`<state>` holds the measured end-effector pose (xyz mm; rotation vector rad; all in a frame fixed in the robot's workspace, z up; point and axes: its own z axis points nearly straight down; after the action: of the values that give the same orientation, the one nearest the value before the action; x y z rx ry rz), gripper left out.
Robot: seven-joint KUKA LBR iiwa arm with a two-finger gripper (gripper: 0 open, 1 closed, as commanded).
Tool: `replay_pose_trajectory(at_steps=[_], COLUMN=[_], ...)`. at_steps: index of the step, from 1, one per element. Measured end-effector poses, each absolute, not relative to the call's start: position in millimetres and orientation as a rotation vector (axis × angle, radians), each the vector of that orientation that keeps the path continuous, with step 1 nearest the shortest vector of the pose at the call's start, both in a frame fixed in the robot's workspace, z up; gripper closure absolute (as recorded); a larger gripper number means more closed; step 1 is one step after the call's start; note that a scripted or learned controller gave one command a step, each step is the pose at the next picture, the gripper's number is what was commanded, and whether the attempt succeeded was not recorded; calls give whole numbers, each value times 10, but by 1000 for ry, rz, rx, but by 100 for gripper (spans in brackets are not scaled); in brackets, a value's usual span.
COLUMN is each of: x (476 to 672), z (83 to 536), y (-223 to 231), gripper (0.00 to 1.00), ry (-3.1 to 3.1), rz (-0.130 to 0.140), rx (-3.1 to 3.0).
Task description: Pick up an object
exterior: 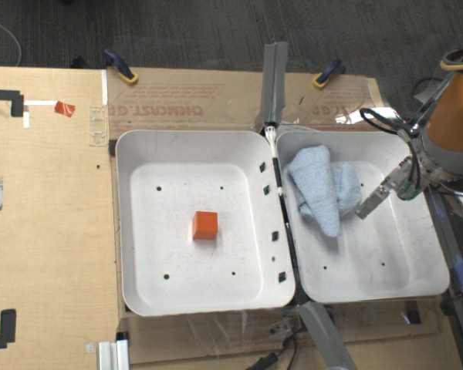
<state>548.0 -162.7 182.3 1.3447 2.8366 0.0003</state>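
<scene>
Here pincer [368, 205] beside towel [318, 187] (opening unclear)

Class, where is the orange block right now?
In the camera view, the orange block sits near the middle of the left bin, apart from the cloth.

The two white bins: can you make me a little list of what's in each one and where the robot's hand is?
left bin: one orange block, lying near the middle
right bin: one light blue cloth, crumpled in the upper left part
gripper: over the right bin, next to the cloth's right edge
holding anything: nothing seen between the fingers
arm: reaches in from the right side of the picture
bench: tan board beside the left bin
</scene>
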Motion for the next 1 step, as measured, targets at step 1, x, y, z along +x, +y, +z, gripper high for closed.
replay_pose_trajectory(at_steps=[1], x=[5235], z=[920], y=[-1849], gripper=[0], ry=[2859], rz=[1], rx=[1299])
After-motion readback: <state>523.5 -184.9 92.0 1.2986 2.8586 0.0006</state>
